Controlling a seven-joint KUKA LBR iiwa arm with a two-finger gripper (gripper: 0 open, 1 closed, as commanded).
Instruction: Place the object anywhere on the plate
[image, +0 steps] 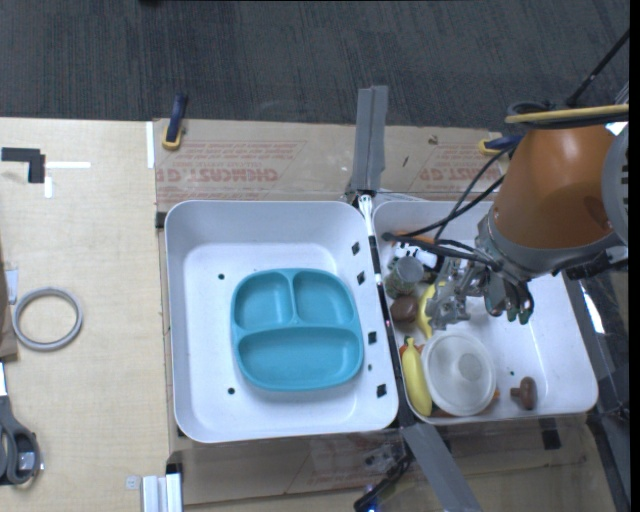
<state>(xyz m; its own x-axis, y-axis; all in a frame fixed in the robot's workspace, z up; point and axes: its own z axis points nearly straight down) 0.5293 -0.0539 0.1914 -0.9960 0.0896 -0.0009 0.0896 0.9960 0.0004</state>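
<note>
Hand (455, 300) sits low in the right bin (560, 395), over the clutter by its left wall; whether it is open or has hold of anything cannot be told. Nearest objects: yellow banana (414, 375), long axis front-to-back, and round white bowl (460, 372). Blue three-compartment plate (297, 330), smooth plastic, lies to its left in the left bin (190, 330).

The pale wooden bench (90, 230) carries two shallow white plastic bins: the right bin (560, 390) lies under the gripper (455, 300), the left bin (190, 330) beside it. Farther left lie a grey tape ring (45, 318) and black-handled scissors (15, 450).
</note>
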